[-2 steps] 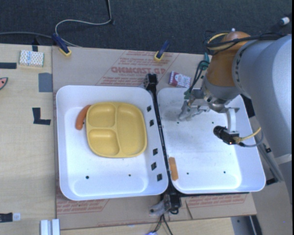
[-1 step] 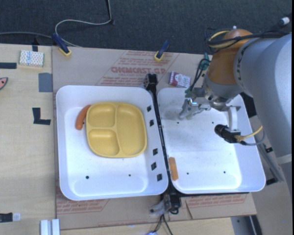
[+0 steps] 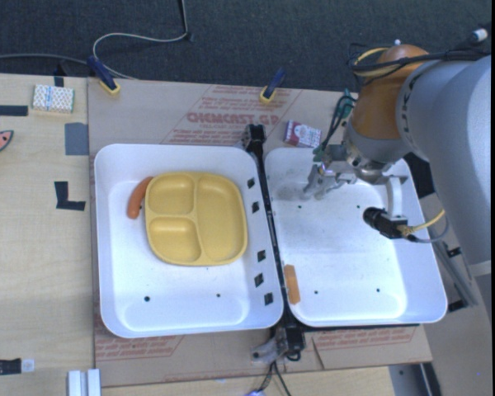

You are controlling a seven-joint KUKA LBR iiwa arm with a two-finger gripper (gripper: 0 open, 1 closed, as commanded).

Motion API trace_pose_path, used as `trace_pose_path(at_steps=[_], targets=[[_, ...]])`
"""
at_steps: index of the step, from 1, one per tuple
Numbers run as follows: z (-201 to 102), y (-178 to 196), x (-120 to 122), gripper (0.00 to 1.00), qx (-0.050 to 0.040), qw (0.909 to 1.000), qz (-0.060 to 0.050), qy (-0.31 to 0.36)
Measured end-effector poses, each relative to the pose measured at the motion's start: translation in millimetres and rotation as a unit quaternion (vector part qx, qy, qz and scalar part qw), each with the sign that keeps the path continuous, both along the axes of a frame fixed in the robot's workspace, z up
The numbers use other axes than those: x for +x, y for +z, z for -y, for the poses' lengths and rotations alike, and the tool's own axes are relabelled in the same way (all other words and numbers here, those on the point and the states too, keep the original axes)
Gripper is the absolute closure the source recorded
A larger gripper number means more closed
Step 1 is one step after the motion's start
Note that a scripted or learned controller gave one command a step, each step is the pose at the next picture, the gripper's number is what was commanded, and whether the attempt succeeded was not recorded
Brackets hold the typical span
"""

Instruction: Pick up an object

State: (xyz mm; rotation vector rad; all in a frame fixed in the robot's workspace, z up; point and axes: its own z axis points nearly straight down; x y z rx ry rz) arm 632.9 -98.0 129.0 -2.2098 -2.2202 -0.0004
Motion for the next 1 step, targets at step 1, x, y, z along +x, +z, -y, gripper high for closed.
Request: trace_pose_path(at_steps=[1], targets=[[-85.5, 55.1, -56.0, 1.0, -0.0026, 1.0, 0.002, -0.001]])
